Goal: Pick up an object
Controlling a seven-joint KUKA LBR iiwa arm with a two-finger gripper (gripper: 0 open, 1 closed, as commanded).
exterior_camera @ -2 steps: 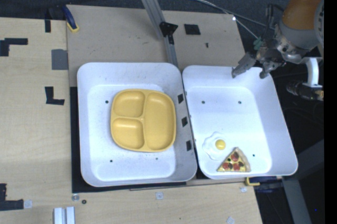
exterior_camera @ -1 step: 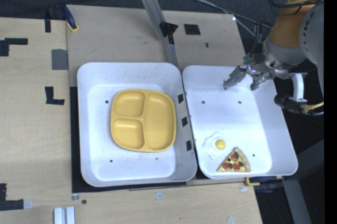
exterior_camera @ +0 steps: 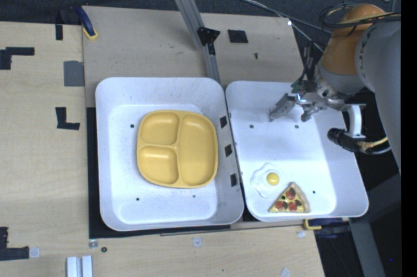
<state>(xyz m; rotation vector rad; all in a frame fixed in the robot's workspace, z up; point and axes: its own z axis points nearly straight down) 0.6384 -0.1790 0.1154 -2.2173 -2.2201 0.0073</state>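
The gripper (exterior_camera: 290,113) hangs over the far part of the right bin (exterior_camera: 339,158), its jaws spread and pinching nothing, probably poised to descend. The likely targets, a fried egg (exterior_camera: 267,179) and a pizza slice (exterior_camera: 290,199), lie touching near that bin's near edge, well apart from the gripper, with bare floor between for travel. The pizza slice sits close to the near rim, which leaves little room there. A yellow divided plate (exterior_camera: 177,148) fills the left bin's (exterior_camera: 111,139) middle.

fried egg (exterior_camera: 266,179), pizza slice (exterior_camera: 290,199), touching, right bin's near edge
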